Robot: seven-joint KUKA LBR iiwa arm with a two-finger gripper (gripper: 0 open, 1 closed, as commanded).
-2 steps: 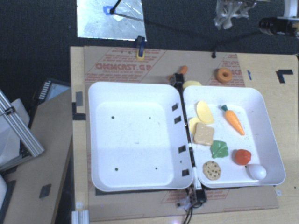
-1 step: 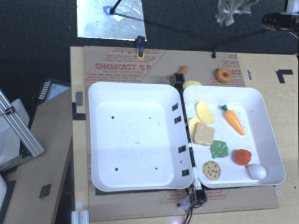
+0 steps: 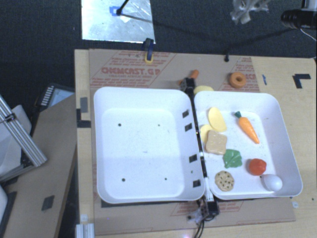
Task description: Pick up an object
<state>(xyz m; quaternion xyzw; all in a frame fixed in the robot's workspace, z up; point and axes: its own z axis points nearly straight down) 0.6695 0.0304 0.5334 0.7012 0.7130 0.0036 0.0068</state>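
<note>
Gripper [image 3: 249,6] is raised well above the bench, beyond the far rim of the right bin [image 3: 282,118]. It is blurred, so I cannot tell whether I am open or closed. Nothing is visibly held.

Nearest me is the doughnut [image 3: 237,80]. It lies on the cardboard just outside the bin, not in it, so I judge it a stray and not the handiest target.

Further from me, inside the right bin, the carrot [image 3: 246,127] lies alone with bare floor on both sides. That is probably room for a clean close. The yellow slice [image 3: 216,119] and the bread piece [image 3: 216,143] lie next to each other beside the centre divider. I judge them awkward because they are flat and crowded.

Further still is the green leaf [image 3: 232,158], then the tomato [image 3: 256,166] with the white egg [image 3: 272,182] just beside it, near the bin wall. Both look round and likely to roll.

Farthest is the cookie [image 3: 225,180].

The left bin [image 3: 106,103] is well off to my side.

Judgement: the pick has not yet begun. The carrot is the best candidate.
</note>
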